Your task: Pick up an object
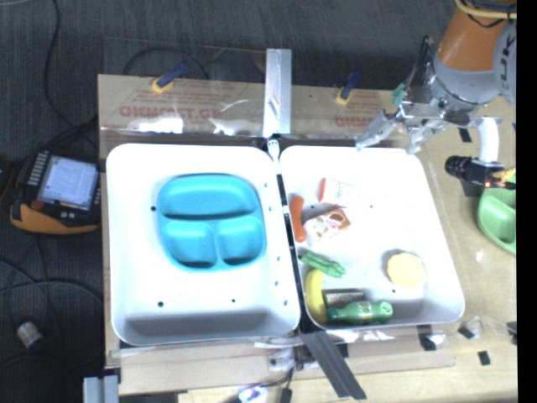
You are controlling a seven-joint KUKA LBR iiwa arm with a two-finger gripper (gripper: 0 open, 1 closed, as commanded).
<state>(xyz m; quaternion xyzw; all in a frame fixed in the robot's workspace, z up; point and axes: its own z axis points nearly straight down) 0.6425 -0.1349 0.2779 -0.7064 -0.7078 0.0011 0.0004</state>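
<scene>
My gripper hangs over the back rim of the right bin, its two fingers spread apart with nothing between them. Below it, inside that bin, lie a white packet, an orange carrot against the left wall and a white-and-orange wrapper. Nearer the front are a green pod, a yellow banana, a green bottle and a round yellow biscuit. A blue divided tray fills the middle of the left bin.
A green container sits on the bench right of the right bin. A handheld screen device lies on the floor to the left. A metal divider post stands behind the seam between the bins.
</scene>
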